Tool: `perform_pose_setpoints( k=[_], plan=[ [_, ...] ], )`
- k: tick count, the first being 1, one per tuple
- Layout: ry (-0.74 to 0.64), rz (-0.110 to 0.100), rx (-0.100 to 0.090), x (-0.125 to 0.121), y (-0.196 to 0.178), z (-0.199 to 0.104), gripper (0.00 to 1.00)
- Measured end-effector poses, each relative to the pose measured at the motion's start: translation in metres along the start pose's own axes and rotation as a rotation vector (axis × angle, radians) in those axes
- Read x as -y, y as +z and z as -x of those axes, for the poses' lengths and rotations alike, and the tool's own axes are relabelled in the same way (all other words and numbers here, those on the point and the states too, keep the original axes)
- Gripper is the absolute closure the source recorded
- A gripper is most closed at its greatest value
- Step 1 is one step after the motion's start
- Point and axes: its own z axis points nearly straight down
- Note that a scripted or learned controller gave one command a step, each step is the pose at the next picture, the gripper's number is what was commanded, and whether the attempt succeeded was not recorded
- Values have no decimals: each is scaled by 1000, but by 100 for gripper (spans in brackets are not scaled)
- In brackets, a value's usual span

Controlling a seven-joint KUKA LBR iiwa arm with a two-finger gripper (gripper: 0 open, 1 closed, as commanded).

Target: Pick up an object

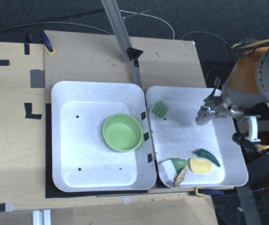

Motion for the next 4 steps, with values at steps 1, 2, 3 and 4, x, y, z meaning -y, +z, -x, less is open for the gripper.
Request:
perform_pose_setpoints(
  k=[1, 2, 3, 4],
  plan=[
    [0, 0, 0, -4, -43, -4, 100],
    [0, 3, 1, -10, -105, -6, 100],
    [-4, -4, -2, -17, -91, -58, 100],
    [-4, -5, -2, -23, -86, -102, 100]
  ],
)
